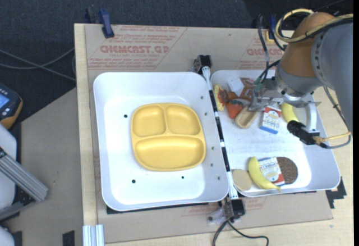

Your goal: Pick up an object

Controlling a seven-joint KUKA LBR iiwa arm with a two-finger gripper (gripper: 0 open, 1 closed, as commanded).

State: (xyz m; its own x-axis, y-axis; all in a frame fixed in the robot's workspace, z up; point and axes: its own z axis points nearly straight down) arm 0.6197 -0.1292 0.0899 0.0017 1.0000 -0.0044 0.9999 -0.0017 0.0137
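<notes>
Left bin [112, 127]: yellow divided tray [167, 136] centred, open margin all round. Right bin [320, 174]: crowded; gripper [259, 100] upper left above bread roll [245, 118]; banana [257, 172] lower edge. Finger state: cannot tell.

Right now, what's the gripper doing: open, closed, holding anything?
Two-finger gripper: low over the right white bin, above the tan bread-like piece; whether open or closed cannot be told, and nothing is visibly held.
</notes>
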